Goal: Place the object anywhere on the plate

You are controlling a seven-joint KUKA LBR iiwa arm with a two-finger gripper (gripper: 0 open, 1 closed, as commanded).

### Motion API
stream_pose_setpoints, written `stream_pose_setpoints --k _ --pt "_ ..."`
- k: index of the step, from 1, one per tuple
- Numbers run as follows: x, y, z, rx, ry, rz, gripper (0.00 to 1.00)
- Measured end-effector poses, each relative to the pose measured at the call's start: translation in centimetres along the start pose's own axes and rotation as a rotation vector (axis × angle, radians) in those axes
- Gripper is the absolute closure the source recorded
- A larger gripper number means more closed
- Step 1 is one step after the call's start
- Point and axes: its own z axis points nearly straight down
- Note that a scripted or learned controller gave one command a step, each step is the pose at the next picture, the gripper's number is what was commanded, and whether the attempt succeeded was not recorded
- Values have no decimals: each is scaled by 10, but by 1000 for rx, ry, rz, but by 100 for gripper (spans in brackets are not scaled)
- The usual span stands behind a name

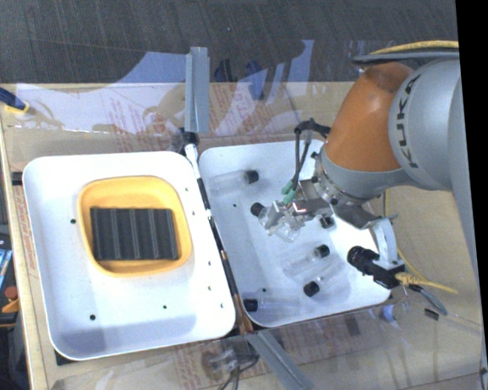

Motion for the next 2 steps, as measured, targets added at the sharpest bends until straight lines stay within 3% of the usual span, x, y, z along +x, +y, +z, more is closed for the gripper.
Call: stream_pose_setpoints --k 1,2 --pt "51 72 -21 0 1 -122 100" --pt "51 72 -21 0 1 -122 0"
